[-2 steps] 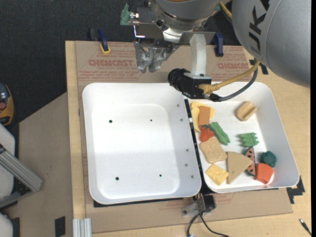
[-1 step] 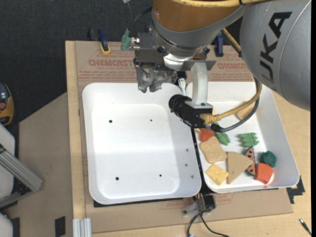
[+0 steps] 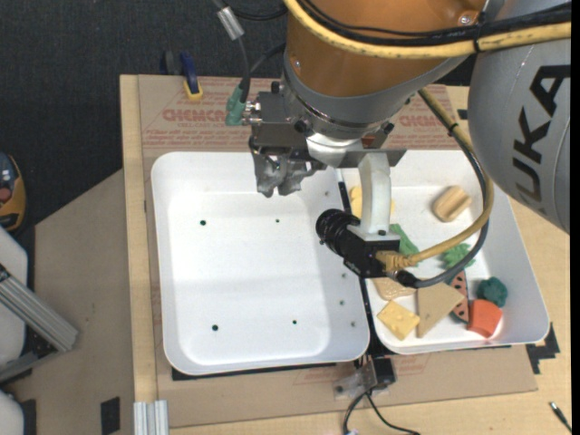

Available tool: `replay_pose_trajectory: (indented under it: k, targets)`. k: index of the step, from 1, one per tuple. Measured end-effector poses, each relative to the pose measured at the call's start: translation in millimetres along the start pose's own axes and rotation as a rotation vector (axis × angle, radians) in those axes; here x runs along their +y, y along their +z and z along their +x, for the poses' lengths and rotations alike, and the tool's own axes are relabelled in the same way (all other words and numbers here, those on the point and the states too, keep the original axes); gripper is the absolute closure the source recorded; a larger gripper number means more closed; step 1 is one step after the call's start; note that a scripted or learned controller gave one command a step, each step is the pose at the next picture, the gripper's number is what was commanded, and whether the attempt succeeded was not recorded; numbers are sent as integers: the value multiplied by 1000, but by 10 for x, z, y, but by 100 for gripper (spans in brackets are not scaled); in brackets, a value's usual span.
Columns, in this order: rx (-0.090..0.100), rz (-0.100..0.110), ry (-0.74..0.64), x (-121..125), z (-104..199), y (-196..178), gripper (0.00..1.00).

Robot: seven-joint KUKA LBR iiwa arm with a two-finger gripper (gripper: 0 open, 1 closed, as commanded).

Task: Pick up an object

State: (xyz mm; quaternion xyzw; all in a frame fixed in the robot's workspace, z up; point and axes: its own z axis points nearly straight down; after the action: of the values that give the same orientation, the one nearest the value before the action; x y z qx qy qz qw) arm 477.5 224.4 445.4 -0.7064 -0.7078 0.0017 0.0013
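Two shallow white bins sit side by side. The left bin (image 3: 181, 270) lies beneath the gripper (image 3: 276, 178); the right bin (image 3: 526, 320) holds the objects to pick: one tan block (image 3: 450, 203) at the far side, and near the front one yellow cheese-like wedge (image 3: 397, 319), one tan triangular piece (image 3: 435, 307), one orange-red block (image 3: 485, 318), one teal lump (image 3: 494, 289) and one green piece (image 3: 453, 255). The arm (image 3: 390, 43) reaches in from the right, its wrist pointing down over the left bin's far edge. Whether the claw is apart or together cannot be told.
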Motion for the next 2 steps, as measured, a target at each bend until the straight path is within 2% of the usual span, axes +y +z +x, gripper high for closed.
replay_pose_trajectory:
  k: [1, 2]
  targets:
    - [7, -16, 1, 15, -1, -961, 100]
    - [2, -8, -2, 13, 12, -1007, 100]
